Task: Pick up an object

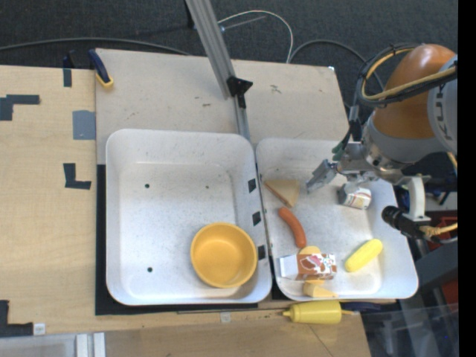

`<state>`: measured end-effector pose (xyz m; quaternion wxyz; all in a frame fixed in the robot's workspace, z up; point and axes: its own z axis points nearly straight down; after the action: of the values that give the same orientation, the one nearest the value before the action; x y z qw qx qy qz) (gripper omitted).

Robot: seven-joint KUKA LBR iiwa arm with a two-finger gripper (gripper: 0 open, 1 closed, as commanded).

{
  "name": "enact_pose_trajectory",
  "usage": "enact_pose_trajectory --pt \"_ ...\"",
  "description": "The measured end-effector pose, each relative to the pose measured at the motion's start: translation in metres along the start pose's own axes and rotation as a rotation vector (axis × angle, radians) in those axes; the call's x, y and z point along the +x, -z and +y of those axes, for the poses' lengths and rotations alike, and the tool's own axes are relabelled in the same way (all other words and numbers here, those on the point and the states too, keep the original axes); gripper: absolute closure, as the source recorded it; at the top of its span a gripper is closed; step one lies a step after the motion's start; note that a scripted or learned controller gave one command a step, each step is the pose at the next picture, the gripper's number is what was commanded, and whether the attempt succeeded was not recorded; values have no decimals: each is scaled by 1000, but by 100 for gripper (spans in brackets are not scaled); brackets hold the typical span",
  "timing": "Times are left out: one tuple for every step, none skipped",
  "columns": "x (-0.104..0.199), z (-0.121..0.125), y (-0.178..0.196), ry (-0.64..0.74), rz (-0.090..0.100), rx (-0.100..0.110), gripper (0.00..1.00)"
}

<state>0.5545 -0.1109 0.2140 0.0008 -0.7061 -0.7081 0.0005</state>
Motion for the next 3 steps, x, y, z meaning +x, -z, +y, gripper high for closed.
enact_pose_trajectory --pt "0 0 0 -1 0 0 0" --pt "-4 1 -44 -2 -1 4 0" --pt "-3 1 -106 -4 -1 -1 0"
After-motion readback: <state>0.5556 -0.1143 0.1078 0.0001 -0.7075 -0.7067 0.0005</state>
